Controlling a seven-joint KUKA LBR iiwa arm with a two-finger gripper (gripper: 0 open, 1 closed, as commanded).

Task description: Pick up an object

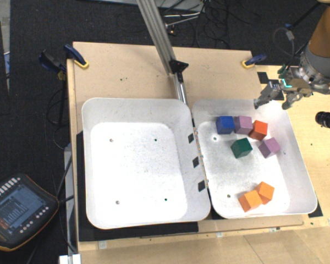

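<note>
Several small blocks lie in the right bin (297, 199). A blue block (225, 125), a pale purple block (243, 124) and an orange block (258, 130) sit in a row near its far side. A green block (241, 148) and a purple block (270, 147) lie just in front of them. Two orange blocks (257, 196) rest together near the front. My gripper (275, 100) hangs open above the bin's far right corner, up and right of the orange block, with nothing between its fingers.
The left bin (93, 164) sits beside the right one. A slanted metal pole (159, 37) crosses the back of the bench down to the gap between the bins. Clamps (74, 56) hold the board's far corners. A teach pendant (16, 210) lies at lower left.
</note>
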